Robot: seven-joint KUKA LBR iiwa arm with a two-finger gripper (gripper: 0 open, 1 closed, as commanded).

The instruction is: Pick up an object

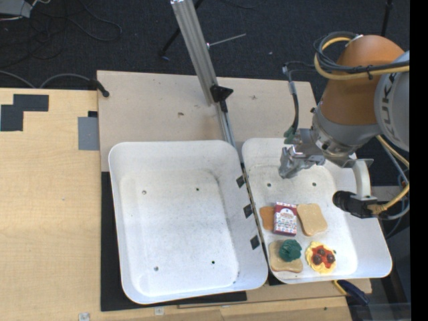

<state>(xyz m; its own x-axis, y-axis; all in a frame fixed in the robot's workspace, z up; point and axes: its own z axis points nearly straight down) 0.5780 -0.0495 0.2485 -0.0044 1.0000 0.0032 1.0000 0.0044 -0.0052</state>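
Note:
My gripper [289, 168] hangs over the back part of the right bin [348, 246], above its bare floor and well behind the objects. Nothing shows between its fingers. In the front of that bin lie a red and white box [285, 219], a tan bread slice [311, 219] to its right, an orange-brown piece [267, 217] to its left, a green lump [290, 249] on another tan slice [285, 264], and a yellow piece with red spots [322, 257].
The left bin [134, 179] sits beside the right one, with black clips [248, 210] along the shared edge. A slanted metal rail [199, 59] rises behind the bins. Wooden bench surface lies to the left.

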